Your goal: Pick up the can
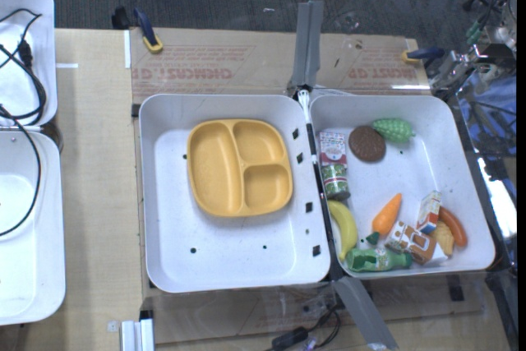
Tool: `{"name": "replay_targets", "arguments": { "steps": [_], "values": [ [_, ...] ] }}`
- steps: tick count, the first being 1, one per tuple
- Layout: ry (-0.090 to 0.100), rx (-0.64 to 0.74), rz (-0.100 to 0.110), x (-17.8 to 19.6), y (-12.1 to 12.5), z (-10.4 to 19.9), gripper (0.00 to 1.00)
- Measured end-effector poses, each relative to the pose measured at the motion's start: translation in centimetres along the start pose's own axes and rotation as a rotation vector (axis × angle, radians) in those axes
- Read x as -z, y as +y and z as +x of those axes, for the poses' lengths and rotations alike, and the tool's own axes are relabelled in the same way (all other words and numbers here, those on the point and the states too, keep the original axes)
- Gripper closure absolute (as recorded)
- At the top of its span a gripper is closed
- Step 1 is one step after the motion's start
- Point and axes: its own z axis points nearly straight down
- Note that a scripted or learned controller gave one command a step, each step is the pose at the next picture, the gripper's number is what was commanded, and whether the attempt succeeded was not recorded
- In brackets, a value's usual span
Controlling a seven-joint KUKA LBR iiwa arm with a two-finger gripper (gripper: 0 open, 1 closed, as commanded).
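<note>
Wooden bench (pixel 90 177), two white bins. Left bin (pixel 156 210): yellow divided plate (pixel 238 167), centre. Right bin (pixel 460 168): can (pixel 334 166) lying against left wall; banana (pixel 343 226), carrot (pixel 386 214), brown cookie (pixel 366 143).

Saw two white bins side by side: left bin (pixel 164 259) holding a yellow divided plate (pixel 240 167); right bin (pixel 468 168) crowded with a can (pixel 334 165) (lying on its side), cookie (pixel 367 143), banana (pixel 343 228), carrot (pixel 386 214).
</note>
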Motion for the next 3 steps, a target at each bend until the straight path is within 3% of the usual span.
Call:
{"name": "replay_targets", "arguments": {
  "steps": [1, 2, 3],
  "values": [
    [0.0, 0.052, 0.001, -5.4, 0.6, 6.9, 0.0],
    [0.001, -0.094, 0.002, -15.1, -7.7, 11.5, 0.0],
    [-0.004, -0.096, -0.001, -18.8, -7.9, 10.9, 0.0]
  ]
}}
